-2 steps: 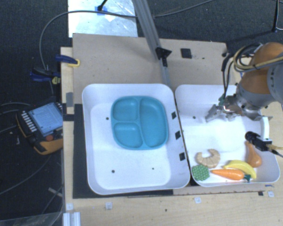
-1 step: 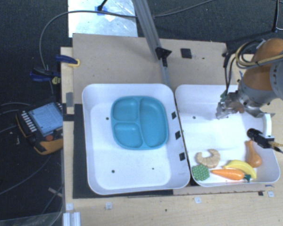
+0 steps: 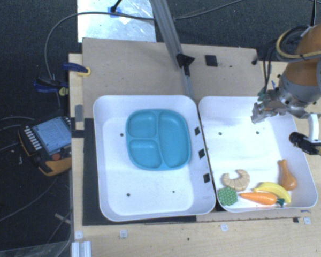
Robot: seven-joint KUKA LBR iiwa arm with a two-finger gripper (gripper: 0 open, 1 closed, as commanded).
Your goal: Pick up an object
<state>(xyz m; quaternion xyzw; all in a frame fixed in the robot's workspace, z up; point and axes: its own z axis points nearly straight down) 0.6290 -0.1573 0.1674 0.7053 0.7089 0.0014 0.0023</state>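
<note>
In the right bin, several toy foods lie along the near edge: a tan croissant, a green broccoli piece, an orange carrot, a yellow banana and a brown drumstick. My gripper hovers over the far right part of that bin, well above and away from the foods. Nothing shows between its fingers.
The left bin holds a blue divided plate. A grey pole slants across the bench behind the bins. Clamps and a handheld device lie off the bench on the left.
</note>
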